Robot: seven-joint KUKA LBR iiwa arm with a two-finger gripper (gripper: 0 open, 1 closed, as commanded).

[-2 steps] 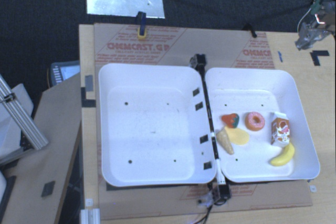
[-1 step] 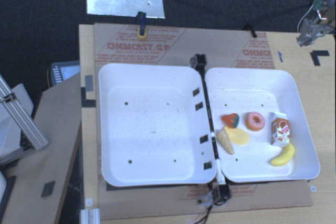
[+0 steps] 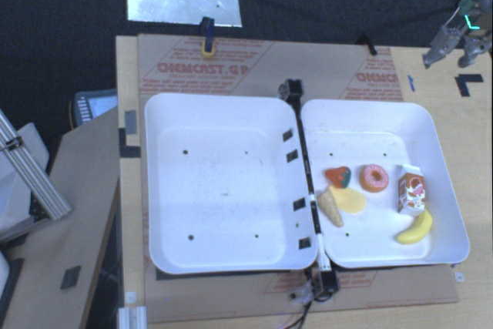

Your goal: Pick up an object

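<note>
camera view: the grey two-finger gripper [image 3: 456, 52] hangs at the upper right, off beyond the far corner of the right-hand shallow white plastic bin [image 3: 443, 158] and well apart from everything in it — a parked pose, by the look of it, that leaves the bins open to the camera. its jaws look spread, with nothing between them.

the candidates for picking all lie in that right bin, loosely clustered toward the near half: a red toy strawberry [image 3: 338, 176], a pink-frosted toy doughnut [image 3: 375, 178], a small red-and-white toy carton [image 3: 411, 192] standing near the right wall, a yellow toy banana [image 3: 415, 228] just below it, a flat yellow disc [image 3: 350, 201], and a beige cone-shaped piece [image 3: 330, 208] touching the disc, close to the divider.

the doughnut sits apart from its neighbours, so it seems the easiest approach — the cone and disc crowd each other. the left-hand white bin [image 3: 154, 189] and the brown cardboard sheet [image 3: 231, 65] on the counter pose no obstruction.
</note>
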